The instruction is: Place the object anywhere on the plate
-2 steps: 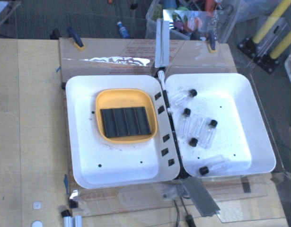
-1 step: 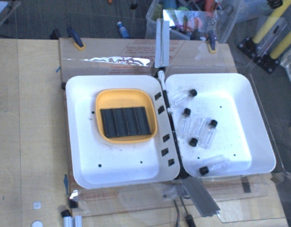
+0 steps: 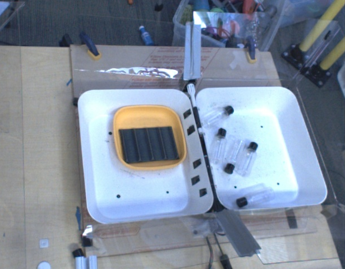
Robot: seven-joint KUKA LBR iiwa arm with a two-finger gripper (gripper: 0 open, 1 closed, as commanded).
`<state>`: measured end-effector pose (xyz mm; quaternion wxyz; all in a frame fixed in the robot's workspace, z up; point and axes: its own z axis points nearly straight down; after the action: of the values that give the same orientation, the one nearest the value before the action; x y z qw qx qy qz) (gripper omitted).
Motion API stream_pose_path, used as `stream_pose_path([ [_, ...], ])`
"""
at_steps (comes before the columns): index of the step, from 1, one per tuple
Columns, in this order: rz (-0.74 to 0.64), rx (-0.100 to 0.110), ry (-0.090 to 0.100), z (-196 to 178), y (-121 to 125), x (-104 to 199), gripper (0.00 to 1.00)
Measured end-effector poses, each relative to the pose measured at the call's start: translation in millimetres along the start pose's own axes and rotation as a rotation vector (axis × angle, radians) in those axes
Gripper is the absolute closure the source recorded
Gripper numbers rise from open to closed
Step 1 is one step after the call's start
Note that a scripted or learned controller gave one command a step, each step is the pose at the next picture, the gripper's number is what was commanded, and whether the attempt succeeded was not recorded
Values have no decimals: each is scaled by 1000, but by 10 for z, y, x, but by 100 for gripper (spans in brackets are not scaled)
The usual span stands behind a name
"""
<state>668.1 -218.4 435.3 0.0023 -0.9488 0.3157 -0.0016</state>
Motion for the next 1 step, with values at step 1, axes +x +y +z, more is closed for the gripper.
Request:
stream_pose_path([
  [1, -297, 0, -1, 4, 14, 8, 100],
])
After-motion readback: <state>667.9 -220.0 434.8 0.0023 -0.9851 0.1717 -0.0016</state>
